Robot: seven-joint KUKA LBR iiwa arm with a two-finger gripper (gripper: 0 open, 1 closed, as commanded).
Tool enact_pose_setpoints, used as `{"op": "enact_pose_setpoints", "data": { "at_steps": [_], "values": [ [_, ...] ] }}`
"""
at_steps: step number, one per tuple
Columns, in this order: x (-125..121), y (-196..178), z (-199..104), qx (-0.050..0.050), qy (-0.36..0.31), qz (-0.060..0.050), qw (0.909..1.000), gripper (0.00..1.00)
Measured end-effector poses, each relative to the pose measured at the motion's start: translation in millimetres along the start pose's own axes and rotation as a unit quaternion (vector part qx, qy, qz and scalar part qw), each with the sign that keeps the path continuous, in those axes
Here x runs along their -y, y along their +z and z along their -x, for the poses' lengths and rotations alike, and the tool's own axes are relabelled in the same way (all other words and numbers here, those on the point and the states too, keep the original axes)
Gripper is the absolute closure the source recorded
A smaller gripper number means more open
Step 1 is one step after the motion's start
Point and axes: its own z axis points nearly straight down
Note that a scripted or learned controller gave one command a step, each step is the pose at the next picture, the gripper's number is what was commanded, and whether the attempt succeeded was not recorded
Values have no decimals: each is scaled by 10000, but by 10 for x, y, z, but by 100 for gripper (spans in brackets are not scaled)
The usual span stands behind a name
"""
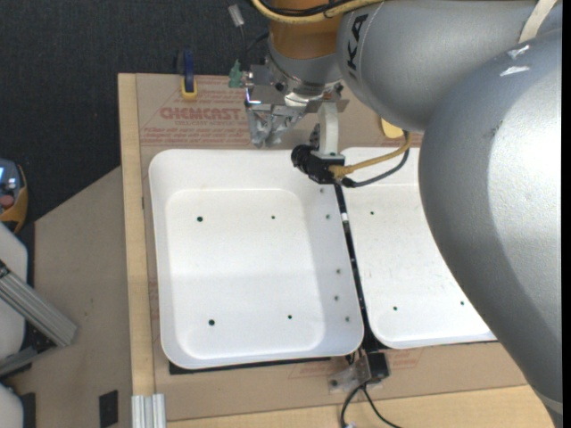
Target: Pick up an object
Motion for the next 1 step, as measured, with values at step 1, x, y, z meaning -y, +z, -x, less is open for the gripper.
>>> {"op": "enact_pose_setpoints", "data": {
  "at_steps": [1],
  "values": [
    [-20, -699, 601, 7, 59, 91, 9999, 100]
  ]
}}
